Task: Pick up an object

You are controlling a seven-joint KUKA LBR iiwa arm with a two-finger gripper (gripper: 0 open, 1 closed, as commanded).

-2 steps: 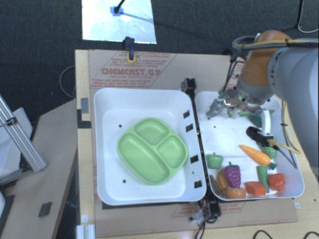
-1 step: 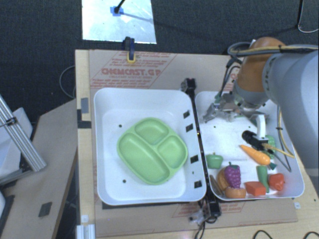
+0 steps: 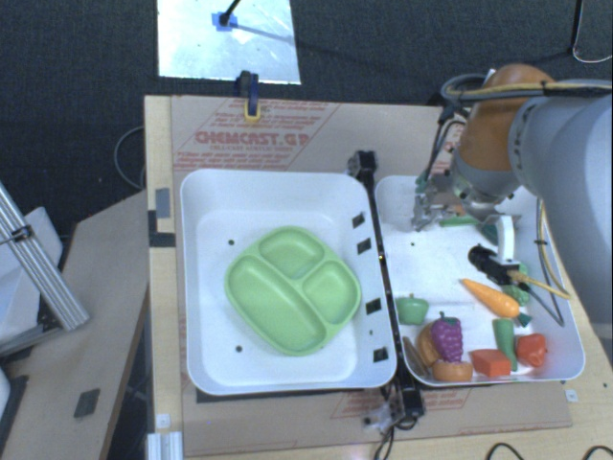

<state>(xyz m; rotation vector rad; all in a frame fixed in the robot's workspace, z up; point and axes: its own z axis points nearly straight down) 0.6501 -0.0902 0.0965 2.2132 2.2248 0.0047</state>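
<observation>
camera view: fixed overhead, slanted, both bins in frame
left bin (image 3: 206, 286): shallow white plastic, centre-left of frame; holds a light green three-compartment plastic plate (image 3: 292, 290)
right bin (image 3: 407, 195): shallow white plastic, right of centre; toys crowd its lower part
arm (image 3: 565, 161): grey with orange band, enters from right edge, wrist over upper part of right bin
gripper (image 3: 429, 214): low over bare bin floor, upper-left area of right bin, nothing seen between the tips
jaws: cannot tell whether spread or pressed together, too small and blurred
candidate objects: orange plastic carrot (image 3: 491, 298), purple plastic grape bunch (image 3: 446, 336), green plastic pepper (image 3: 412, 308), red plastic block (image 3: 489, 362), red plastic tomato (image 3: 533, 350)
key relation: all toys lie below and right of gripper in frame, well apart from it
nearest: pepper, almost straight below the gripper
carrot axis: long axis runs upper-left to lower-right
judgement: pick not yet made; gripper probably needs to travel toward frame bottom before descending
</observation>
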